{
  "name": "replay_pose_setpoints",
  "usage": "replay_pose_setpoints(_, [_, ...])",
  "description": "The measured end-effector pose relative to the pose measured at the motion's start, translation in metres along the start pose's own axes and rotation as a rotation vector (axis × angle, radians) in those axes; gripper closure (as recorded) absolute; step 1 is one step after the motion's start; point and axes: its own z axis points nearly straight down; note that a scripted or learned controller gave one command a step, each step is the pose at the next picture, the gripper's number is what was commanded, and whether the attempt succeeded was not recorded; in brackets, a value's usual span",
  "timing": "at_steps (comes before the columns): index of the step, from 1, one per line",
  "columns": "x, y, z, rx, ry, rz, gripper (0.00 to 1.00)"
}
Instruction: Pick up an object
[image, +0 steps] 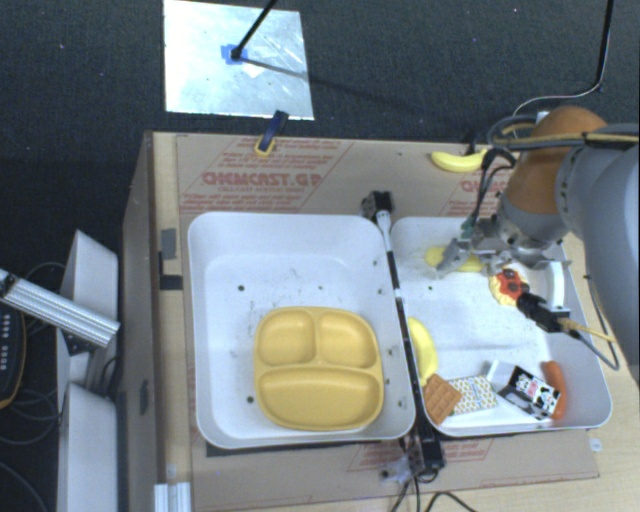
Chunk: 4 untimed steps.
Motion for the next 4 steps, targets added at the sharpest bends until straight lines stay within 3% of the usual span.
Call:
replay_pose_setpoints(1, [-0.037, -0.002, 0.000, -0.001, 0.000, 0.000, 0.00])
replay_pose_setpoints(2, [-0.070, -0.034, 0.000, -0.001, -0.001, 0.001, 0.00])
replay_pose_setpoints(3, [-0.046, 0.019, -0.005, -0.001, 0.001, -0.001, 0.00])
replay_pose_setpoints(4, [-0.068, -0.057, 0.000, 0.000, 0.000, 0.001, 0.00])
